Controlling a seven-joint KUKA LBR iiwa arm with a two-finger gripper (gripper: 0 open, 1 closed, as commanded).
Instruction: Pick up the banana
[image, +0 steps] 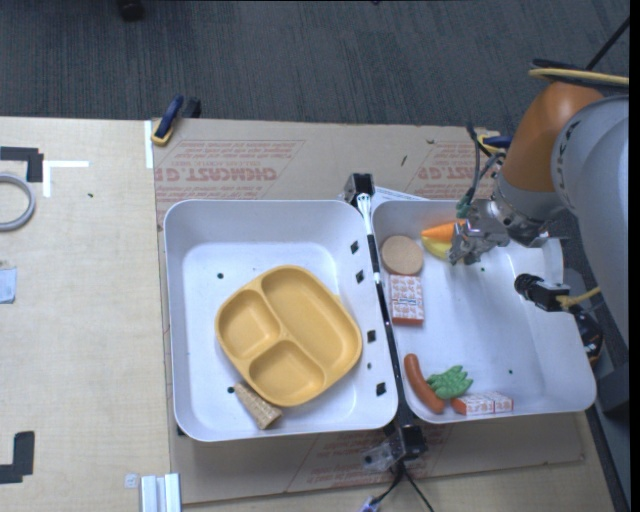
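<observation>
Gripper (466, 248) low in the right bin (545, 385), at the far edge, fingertips right beside the banana (438, 239); spread or pinch impossible to tell. Banana lying flat near the bin's far-left corner, long axis roughly left-right, just right of a round brown cookie (403, 254).

dark grey carpet floor (300, 50) beyond pale wooden bench (80, 330).

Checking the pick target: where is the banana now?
In the camera view, the banana lies at the right bin's far end, between the round cookie and the gripper.
</observation>
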